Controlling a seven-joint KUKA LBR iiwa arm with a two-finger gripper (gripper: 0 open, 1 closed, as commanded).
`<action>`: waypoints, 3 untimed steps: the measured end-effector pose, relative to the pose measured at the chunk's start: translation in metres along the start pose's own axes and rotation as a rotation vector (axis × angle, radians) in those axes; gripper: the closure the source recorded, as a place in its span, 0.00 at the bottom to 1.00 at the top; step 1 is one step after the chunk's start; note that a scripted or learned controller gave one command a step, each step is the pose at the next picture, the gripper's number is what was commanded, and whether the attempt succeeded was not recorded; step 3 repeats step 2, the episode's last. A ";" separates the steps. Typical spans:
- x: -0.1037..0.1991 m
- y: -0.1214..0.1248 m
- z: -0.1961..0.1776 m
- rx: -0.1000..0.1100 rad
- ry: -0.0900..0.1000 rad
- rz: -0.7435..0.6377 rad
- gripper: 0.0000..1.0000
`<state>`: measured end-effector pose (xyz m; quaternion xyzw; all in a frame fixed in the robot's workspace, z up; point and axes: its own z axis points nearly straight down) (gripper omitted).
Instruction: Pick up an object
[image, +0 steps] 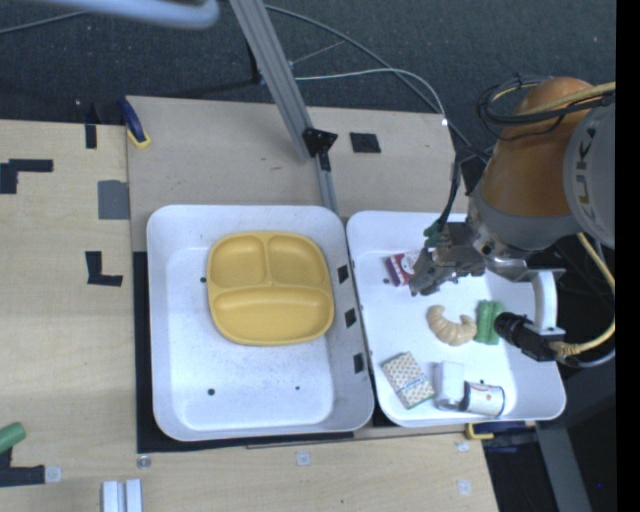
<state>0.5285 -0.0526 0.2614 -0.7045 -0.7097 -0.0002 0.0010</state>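
Where the pale wooden bench (70, 330) meets dark carpet at the top of the view, two shallow white bins sit side by side; the left bin (175, 300) holds a yellow divided plate (270, 287), well away from the gripper (428, 280) on its far left; a slanted metal pole (290, 95) crosses the bench above the bins, and thin cables (380, 75) trail over the carpet; black tape marks dot the wood at the left. The right bin (385, 330) carries the loose objects: a small red-and-white packet (400, 268) lies just beside the gripper's tip on its left; a tan croissant-shaped toy (451, 326) lies near, below the gripper, touching a green piece (487, 322) on its right; a patterned square packet (407, 378) and a white-and-grey cylinder (470, 397) rest farther below, near the bin's lower edge. The grey arm (540, 170) with its orange band reaches in from the right, wrist bent down over the right bin, the gripper low above the bin floor; whether the jaws are released or clenched cannot be told, since the dark fingers blur together.
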 end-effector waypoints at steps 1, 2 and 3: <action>0.058 0.006 0.021 0.003 -0.001 0.000 1.00; 0.118 0.024 0.026 0.001 -0.001 -0.001 1.00; 0.118 0.024 0.026 0.001 -0.001 -0.001 1.00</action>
